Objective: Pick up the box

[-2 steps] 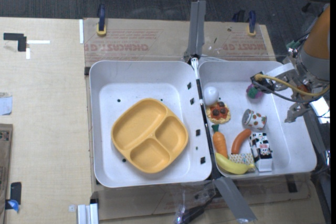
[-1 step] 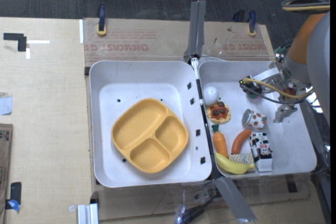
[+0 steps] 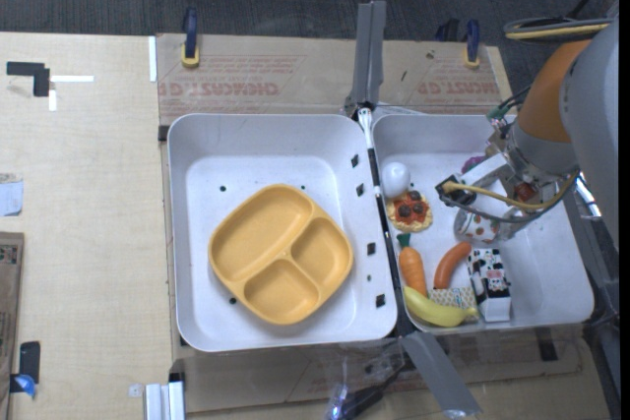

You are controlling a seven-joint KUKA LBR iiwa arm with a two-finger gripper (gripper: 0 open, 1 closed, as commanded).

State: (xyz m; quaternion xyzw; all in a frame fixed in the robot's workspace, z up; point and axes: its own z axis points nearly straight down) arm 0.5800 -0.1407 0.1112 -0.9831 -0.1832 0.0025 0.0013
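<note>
Two white bins sit on the surface. At the right bin's (image 3: 561,305) front lies the box (image 3: 489,283), beside a banana (image 3: 434,310). Above it hover the fingers (image 3: 479,229); whether spread, I cannot tell.

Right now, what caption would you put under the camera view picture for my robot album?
Robot gripper hovers over toy food and a box in the right bin; a yellow tray lies in the left bin.

Your arm (image 3: 581,103) reaches in from the right, orange band above the wrist. Your gripper (image 3: 482,207) hangs low, pointing left.
</note>
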